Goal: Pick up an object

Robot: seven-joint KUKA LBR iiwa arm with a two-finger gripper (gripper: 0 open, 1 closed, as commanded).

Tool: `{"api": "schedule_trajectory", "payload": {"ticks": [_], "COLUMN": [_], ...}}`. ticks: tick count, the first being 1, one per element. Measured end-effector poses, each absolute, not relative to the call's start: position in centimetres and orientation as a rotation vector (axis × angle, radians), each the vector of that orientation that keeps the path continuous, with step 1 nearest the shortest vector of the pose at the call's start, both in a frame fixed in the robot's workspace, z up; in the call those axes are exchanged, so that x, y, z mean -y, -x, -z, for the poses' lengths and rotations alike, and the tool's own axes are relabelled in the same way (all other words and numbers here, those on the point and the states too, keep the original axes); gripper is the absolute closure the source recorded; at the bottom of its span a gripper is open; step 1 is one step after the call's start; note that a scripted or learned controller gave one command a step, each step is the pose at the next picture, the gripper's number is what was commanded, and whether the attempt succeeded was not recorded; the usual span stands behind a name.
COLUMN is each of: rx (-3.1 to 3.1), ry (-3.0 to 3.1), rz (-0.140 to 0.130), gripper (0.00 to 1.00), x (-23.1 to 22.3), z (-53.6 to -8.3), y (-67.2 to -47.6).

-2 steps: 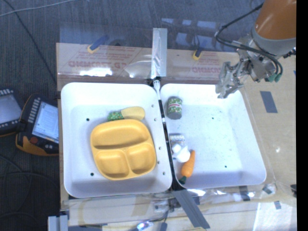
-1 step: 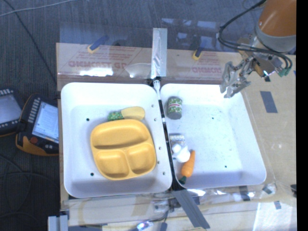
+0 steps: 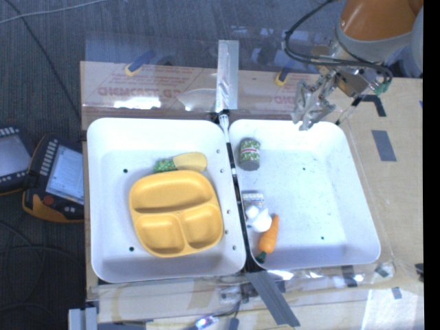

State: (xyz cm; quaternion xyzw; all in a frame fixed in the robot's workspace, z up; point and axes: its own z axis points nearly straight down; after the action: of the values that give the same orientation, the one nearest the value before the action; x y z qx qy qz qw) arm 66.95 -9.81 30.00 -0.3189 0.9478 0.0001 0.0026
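Note:
My gripper (image 3: 307, 119) hangs over the far rim of the right bin (image 3: 344, 205), its thin fingers pointing down and nothing between them. A small green-grey can (image 3: 249, 153) stands near that bin's far left corner, left of and below the gripper. An orange carrot (image 3: 269, 234) lies by the bin's near left side, with a small white object (image 3: 258, 217) and a little clear packet (image 3: 253, 199) just above it. In the left bin (image 3: 110, 205) a yellow divided tray (image 3: 176, 210) rests, with a yellow corn piece with green leaves (image 3: 183, 161) at its far edge.
A metal divider strip (image 3: 227, 81) runs up between the bins at the back. A handheld pendant (image 3: 51, 181) lies left of the bench. Cables hang by the arm's wrist at top right. Cardboard lines the far side behind the bins.

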Motion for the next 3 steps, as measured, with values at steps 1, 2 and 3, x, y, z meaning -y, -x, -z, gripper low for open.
{"api": "schedule_trajectory", "payload": {"ticks": [1, 2, 3], "rx": [-2.921, -2.771, -2.432], "ry": [1.145, 1.468, 1.982], "rz": [-0.001, 0.000, -0.003], "gripper": [1.00, 1.00, 1.00], "x": [4.7, 0.4, -0.3], "z": [-29.2, -32.3, -29.5], "y": [-66.9, -66.8, -66.9]}}
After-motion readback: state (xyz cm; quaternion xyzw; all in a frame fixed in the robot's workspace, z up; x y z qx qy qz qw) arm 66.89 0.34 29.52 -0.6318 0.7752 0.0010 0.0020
